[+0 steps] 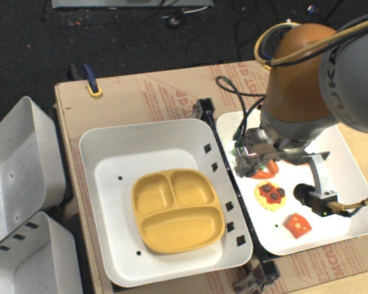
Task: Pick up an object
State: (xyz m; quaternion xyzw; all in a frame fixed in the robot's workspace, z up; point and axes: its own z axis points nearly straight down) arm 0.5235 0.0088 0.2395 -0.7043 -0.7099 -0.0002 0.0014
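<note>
In the right bin (349,179), at its near edge, lies a red block (297,225), loose and untouched. Just behind it in the same bin is a yellow disc (271,196) with red bits on top. Behind that, mid-bin toward its inner wall, is an orange-red piece (266,171), partly hidden. The gripper (252,159) is low over that piece, right at or on it. Wrist hardware and cables cover the tip, so I can't tell how far open it is or whether it has hold of anything. No object is visibly held. The likely target is the orange-red piece, judging by its position under the tool.

Beside the right bin, on its inner side, the left bin (105,188) holds a yellow divided plate (178,210). Past the right bin's far wall there is bare board and a dark floor with cables.

Risks, as judgement:
- The target is flat and small, so the close may pinch air or skid it sideways.
- The gripper is close to the right bin's inner wall, so a small offset could make it strike or drag the wall.
- The disc is just beside the target, so a sweep could knock it or grab the two together.
- A shallow grip could drop the piece on the lift.
- The view of the contact is blocked, so the grasp can't be confirmed until the arm (311,84) rises.
</note>
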